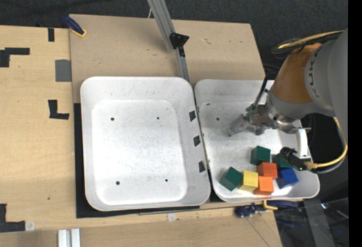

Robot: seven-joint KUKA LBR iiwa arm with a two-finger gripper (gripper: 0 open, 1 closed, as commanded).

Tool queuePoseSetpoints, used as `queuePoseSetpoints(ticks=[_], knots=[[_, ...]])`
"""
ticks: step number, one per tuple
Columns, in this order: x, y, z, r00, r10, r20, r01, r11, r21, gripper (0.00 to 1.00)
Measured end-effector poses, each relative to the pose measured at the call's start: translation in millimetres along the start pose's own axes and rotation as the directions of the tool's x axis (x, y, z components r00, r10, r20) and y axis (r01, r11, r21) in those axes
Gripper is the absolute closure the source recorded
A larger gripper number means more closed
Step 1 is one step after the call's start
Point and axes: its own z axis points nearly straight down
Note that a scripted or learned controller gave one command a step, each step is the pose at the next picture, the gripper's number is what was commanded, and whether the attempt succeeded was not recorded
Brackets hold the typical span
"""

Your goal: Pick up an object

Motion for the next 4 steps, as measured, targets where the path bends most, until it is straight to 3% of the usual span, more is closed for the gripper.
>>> queuePoseSetpoints(ticks=[1, 3, 4], knots=[[1, 1, -12, 1.0, -0.001, -0.001, 0.001, 1.0, -0.002, 1.0], [-2, -9, -127, 1.0, 0.0, 0.001, 0.0, 1.0, -0.011, 1.0], [-2, -8, -163, 1.0, 0.0, 0.001, 0.0, 1.0, -0.008, 1.0]])
